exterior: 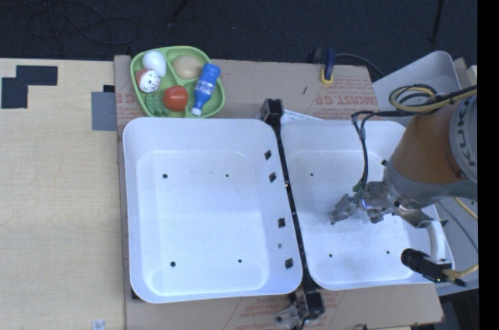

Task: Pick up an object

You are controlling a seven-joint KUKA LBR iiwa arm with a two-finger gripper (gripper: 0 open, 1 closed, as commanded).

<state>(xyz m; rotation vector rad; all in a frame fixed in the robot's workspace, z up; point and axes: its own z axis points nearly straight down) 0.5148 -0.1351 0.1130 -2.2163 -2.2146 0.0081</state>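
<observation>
Gripper: positioned low over the right bin; jaw state cannot be told.
Green tray: placed behind the left bin.

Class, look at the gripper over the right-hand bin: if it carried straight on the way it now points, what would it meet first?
The gripper points left and downward, so it would probably meet the right bin floor first, short of the black divider; depth is unclear from this one slanted view.

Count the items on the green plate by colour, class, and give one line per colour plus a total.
On the green plate:
White: 2 (white egg, spotted white ball)
Tan: 1 (tan round item)
Red: 1 (red tomato-like item)
Blue: 1 (blue bottle)
Total: 5
</observation>
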